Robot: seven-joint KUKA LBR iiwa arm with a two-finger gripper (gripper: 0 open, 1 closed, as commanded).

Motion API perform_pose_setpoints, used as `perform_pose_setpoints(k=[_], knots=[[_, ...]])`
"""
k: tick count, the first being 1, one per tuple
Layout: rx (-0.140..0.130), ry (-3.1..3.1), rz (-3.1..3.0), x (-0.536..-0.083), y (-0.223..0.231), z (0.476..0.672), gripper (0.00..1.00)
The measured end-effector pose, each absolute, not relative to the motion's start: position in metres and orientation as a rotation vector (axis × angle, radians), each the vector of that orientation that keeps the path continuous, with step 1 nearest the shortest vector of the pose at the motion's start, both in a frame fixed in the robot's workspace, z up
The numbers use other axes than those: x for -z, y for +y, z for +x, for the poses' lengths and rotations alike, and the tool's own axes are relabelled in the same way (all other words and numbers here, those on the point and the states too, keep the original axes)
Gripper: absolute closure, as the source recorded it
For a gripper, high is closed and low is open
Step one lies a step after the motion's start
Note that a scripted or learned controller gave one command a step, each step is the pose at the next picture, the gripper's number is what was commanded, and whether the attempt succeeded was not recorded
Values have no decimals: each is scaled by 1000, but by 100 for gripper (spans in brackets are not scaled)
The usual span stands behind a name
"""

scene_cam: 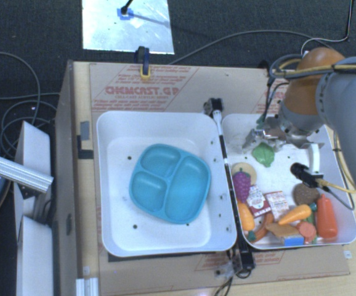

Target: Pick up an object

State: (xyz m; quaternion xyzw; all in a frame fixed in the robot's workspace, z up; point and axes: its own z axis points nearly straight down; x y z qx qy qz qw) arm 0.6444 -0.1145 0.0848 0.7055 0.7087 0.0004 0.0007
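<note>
Arm: we see the grey KUKA arm (344, 94) reach in from the right, its orange band over the far end of the right bin (344, 227).
Gripper: we place the gripper (263, 139) low in that bin's upper part, directly above a green toy.
Fingers: we cannot tell whether they are spread or pressed together; we see nothing clearly between them.
Green toy (264, 155): it lies on the bin floor just under the gripper, apart from the pile.
Pile: nearer the front edge we see purple grapes (242, 182), a carrot (295, 214), a red pepper-like piece (326, 218) and a small printed box (275, 201) crowded together.
Left bin (113, 134): we see a blue divided plate (169, 182) lying flat in its middle.
</note>
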Motion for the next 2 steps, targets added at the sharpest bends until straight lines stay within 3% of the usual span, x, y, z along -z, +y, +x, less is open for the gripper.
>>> perform_pose_setpoints(k=[1, 2], knots=[[-4, 2224, 2213, -106, -128, 670, 0], [-1, 2225, 2218, -84, -100, 633, 0]])
